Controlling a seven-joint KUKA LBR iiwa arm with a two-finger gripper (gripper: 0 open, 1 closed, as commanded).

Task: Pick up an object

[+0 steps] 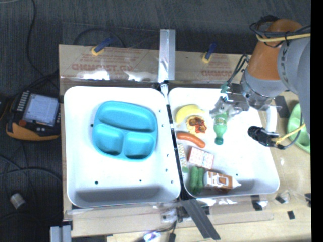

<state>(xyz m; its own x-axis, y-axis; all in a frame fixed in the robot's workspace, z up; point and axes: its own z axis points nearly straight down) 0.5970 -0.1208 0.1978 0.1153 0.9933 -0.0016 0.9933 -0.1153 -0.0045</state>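
Overhead, on the surface (75, 54): two shallow white bins side by side, left bin (75, 185) carrying a blue compartment tray (124, 129) near its middle, right bin (252, 160) crowded along its left wall. Against that wall, from far edge to near edge: yellow round item (184, 111), small patterned snack piece (197, 124), orange-red sausage-shaped item (191, 138), pale printed packet (200, 158), green item (195, 179) and brown carton (218, 181) toward the near left corner. Toward the far edge of the right bin, green bottle (219, 126) lying under the claw (227, 106). Grey arm (275, 59) with orange band reaching in from the right side. Claw low over the bottle's upper end; whether spread or closed, impossible to tell, and no grip visible.
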